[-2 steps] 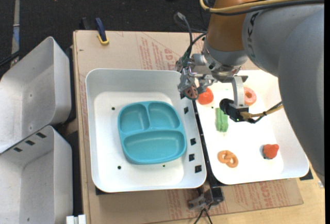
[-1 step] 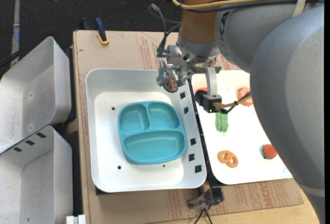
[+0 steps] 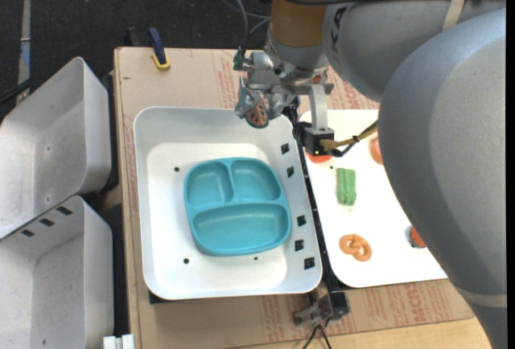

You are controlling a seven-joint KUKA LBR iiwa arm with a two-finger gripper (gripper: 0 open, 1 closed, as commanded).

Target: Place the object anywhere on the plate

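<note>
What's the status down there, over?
Gripper over left bin's far rim, brownish object in its jaws. Blue plate bare, in left bin. Green piece, pretzel in right bin.

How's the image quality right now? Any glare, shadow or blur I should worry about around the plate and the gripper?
Camera view: lighting is even and soft, and the blue plate shows crisp compartment edges without glare; the left bin carries only faint shading along its walls; the gripper looks slightly soft, with small details hard to read; the big grey arm is close to the lens and blurry, covering part of the right bin.
</note>
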